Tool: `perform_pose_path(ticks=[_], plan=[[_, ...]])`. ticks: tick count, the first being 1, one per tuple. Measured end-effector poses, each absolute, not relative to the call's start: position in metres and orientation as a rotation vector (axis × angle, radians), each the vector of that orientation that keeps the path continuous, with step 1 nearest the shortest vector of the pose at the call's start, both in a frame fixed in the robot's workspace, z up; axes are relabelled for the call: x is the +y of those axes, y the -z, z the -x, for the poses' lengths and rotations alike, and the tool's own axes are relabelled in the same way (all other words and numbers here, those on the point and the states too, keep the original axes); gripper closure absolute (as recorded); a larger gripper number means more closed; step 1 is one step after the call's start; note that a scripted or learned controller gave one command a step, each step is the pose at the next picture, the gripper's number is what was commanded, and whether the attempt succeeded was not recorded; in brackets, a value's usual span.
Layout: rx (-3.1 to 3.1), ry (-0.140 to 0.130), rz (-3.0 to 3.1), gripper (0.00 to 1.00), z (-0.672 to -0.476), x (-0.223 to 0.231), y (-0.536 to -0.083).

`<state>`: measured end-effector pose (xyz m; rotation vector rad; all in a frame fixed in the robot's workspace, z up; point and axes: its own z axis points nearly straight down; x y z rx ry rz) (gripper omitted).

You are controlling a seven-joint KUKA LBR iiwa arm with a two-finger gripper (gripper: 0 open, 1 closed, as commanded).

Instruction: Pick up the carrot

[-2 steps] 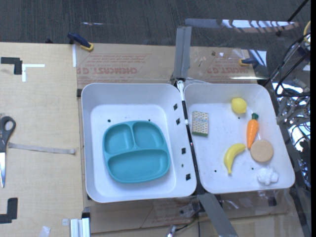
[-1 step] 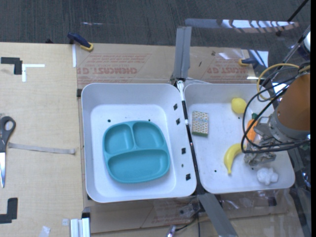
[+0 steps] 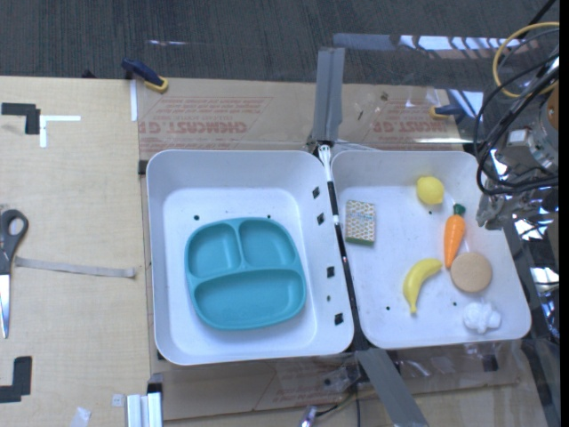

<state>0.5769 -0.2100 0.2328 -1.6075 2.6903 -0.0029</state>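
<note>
The orange carrot (image 3: pixel 453 238) with a green top lies in the right bin (image 3: pixel 382 323), pointing toward the near side, between a lemon and a tan disc. My gripper (image 3: pixel 490 212) hangs at the bin's right rim, a short way right of the carrot's green end and apart from it. Dark cables and the wrist crowd it.
Also in the right bin are a yellow lemon (image 3: pixel 430 190), a banana (image 3: pixel 420 282), a round tan disc (image 3: pixel 471 272) touching the carrot's tip, a white crumpled lump (image 3: pixel 481 317) and a small patterned box (image 3: pixel 360 221). The left bin (image 3: pixel 164 238) holds a teal divided plate (image 3: pixel 247 272).
</note>
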Motion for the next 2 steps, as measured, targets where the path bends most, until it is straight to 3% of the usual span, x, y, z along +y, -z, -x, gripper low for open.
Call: perform_pose_path(ticks=[1,2], plan=[[2.663,-0.001,1.660,1.00,-0.524,-0.166,-0.092],[2.729,0.002,1.542,1.00,-0.528,-0.149,-0.219]])
